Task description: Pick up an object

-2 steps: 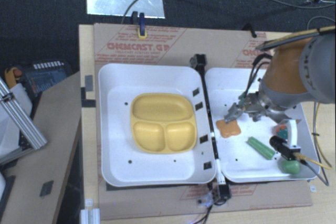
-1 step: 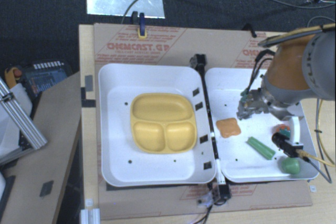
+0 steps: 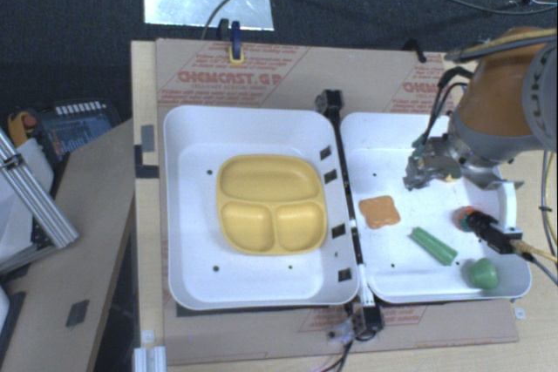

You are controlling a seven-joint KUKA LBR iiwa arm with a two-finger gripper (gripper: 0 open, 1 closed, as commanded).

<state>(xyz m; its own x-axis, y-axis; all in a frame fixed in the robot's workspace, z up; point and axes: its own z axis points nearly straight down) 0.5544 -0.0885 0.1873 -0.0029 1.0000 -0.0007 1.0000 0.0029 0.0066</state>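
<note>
Overhead, the end effector (image 3: 421, 172) hangs over the upper middle of the right bin (image 3: 384, 283), reaching in from the right beneath the grey arm (image 3: 497, 135) with its orange band (image 3: 497, 83). I cannot tell how it stands, since the tip is small and dark against the white floor; nothing is seen held in it.

Just below and left of the tip lies a flat orange-brown slice (image 3: 379, 211), roughly square, apart from the end effector. Further toward the near edge lies a green stick-like piece (image 3: 433, 245); its long axis runs diagonally, from upper left to lower right, with the lower right end pointing toward a round green object (image 3: 482, 273) in the bin's near right corner. A small orange-red item (image 3: 463, 217) sits by the right wall, partly hidden by a black part of the arm's fittings.

The left bin (image 3: 187, 187) holds a yellow divided tray (image 3: 268, 203) with one wide compartment at the far side and two smaller ones nearer. Both bins rest side by side on a brown board (image 3: 261, 70) on the desk (image 3: 87, 213).
</note>
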